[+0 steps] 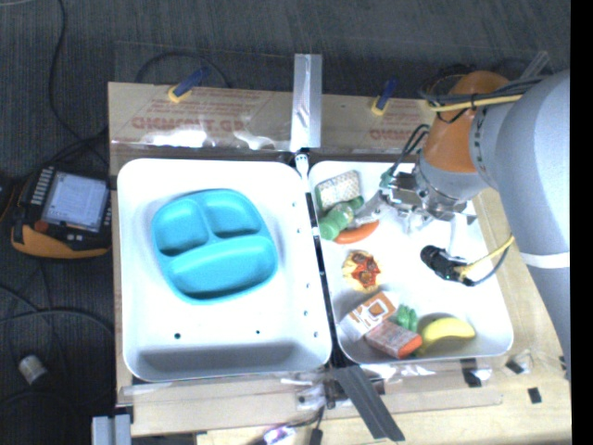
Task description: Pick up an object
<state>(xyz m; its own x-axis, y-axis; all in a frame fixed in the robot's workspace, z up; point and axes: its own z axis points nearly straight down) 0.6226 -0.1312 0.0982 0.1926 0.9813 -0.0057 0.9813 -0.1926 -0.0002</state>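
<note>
**Arm lowered over the rear of the right bin; objects lie loose along its left and front**

Off the surface's left edge, an orange-cased handheld unit with a screen [63, 207] is seen on the dark floor. On the surface [125, 109], two white bins are set side by side. The left bin [139, 341] is occupied by a blue divided tray [215, 242], placed toward its rear and centre, with the front of the bin bare.

In the right bin [491, 290], objects are gathered along the left wall and the front edge. A small clear packet with a patterned face [338, 189] is found at the rear left corner. Just in front of it a green item [335, 219] is seen touching an orange carrot-like piece [356, 233]. A red and yellow toy [361, 269] lies near the middle of the left half. At the front edge, a small carton [372, 313] and a reddish block [393, 340] are seen close together, with a green piece [406, 318] beside them and a yellow banana [447, 331] at the right.

The grey arm with its orange band [454, 142] is brought in from the right, and the tool [415, 207] is placed low over the rear half of the right bin, just right of the carrot-like piece. Nothing is seen between its fingers; whether they are open or closed cannot be told. A black part with a yellow cable [443, 262] is seen in front of the tool.
</note>
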